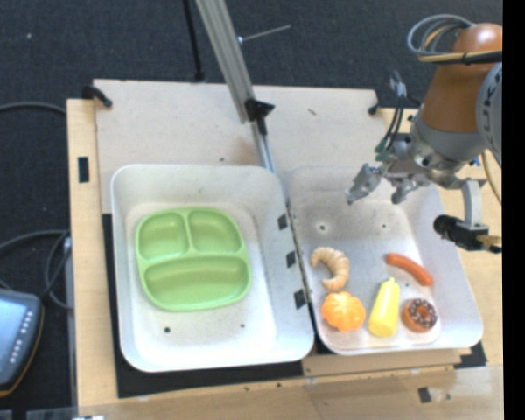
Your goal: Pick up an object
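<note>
Nothing picked yet: hand [381, 186] hung open & empty at upper right, above the right bin [367, 213], w/ all food lying lower down.

Five small toy foods are gathered in the near half of the right white bin [455, 274]. A curled beige croissant [332, 266] is placed beside a red sausage [409, 269]. Nearer the front rim, a round orange pumpkin [343, 311], an upright yellow bottle-shaped piece [384, 306] and a chocolate doughnut [419, 315] are lined up.
</note>
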Robot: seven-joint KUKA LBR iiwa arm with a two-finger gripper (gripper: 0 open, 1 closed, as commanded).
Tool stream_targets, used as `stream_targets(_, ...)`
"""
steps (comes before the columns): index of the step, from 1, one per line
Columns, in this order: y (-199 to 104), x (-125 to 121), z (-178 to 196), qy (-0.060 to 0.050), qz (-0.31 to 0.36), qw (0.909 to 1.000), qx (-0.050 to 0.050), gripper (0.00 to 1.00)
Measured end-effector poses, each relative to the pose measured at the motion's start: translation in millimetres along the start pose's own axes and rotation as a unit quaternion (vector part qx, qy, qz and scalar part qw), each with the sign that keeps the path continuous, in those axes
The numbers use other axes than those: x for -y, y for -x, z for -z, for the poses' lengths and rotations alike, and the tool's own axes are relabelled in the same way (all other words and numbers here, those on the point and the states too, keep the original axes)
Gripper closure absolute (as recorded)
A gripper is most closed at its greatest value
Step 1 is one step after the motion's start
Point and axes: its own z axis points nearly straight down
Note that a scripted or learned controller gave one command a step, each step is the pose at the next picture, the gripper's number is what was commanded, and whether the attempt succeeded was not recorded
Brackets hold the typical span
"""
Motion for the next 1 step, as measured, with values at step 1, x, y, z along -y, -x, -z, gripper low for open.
stream_targets(1, -37.3, 30.7, -99.4, -0.005, 0.001, 1.0000, -0.001, 0.00)
